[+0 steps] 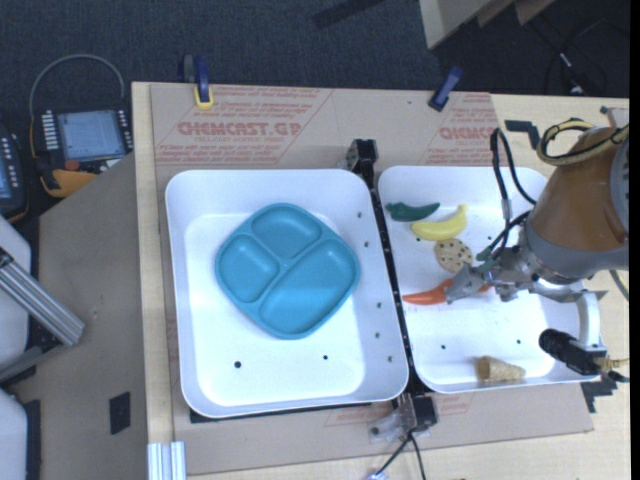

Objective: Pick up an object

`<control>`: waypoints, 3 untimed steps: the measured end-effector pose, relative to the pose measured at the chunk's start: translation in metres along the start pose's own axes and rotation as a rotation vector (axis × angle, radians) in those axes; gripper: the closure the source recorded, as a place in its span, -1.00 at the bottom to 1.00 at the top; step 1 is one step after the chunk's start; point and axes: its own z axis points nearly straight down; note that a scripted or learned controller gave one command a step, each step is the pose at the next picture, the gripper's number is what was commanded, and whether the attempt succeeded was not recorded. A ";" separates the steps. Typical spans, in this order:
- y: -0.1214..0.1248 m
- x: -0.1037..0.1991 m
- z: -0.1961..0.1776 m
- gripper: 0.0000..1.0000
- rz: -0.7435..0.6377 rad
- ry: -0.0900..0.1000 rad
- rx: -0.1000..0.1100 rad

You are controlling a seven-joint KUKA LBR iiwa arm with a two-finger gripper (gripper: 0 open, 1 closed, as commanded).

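The gripper (468, 286) sits low in the right bin (470, 363), its tip right at the carrot (432, 294); whether it is spread or pinching cannot be told from this slant. The carrot is a slim orange piece lying flat near the bin's left wall. Just above it lies a round speckled cookie (453, 255), then a yellow banana (441, 227) and a dark green pepper (412, 210). A tan wedge (499, 370) rests near the bin's lower edge. The left bin (275, 368) holds a blue divided plate (288, 269).
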 end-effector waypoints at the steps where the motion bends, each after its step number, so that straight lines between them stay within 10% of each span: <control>1: 0.000 0.000 0.037 -1.00 0.001 -0.001 -0.002; 2: 0.001 0.001 0.025 1.00 0.001 -0.002 -0.008; 3: -0.002 -0.009 -0.026 1.00 0.001 -0.005 -0.012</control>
